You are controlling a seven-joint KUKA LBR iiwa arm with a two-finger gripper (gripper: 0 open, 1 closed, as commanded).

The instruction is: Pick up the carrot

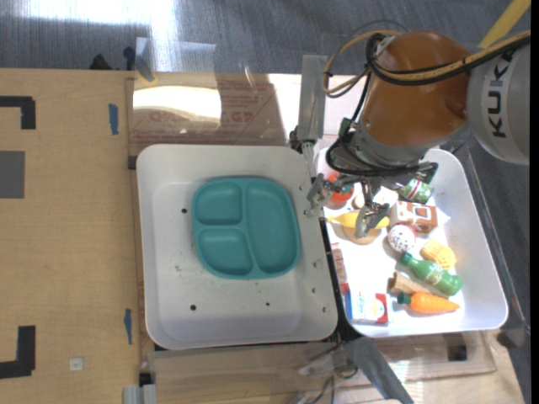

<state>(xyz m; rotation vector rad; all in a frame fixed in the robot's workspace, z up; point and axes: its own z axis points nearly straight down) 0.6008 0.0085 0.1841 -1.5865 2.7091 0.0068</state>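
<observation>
Lying in right bin: carrot (433,304), orange, near the front right corner of the right bin (484,251), well apart from the gripper.
Beside carrot: green bottle (431,273) just behind it; red, white and blue carton (368,307) to its left.
Gripper: gripper (368,220) hung over a banana (354,222) near that bin's left wall, fingers slightly apart, nothing between them.
Arm: orange band (413,91) above the bin's rear.
Left bin: left bin (160,225) held a teal divided tray (247,227).

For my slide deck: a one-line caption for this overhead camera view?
Gripper hangs over the right bin of toy food, carrot lying near its front edge.
</observation>
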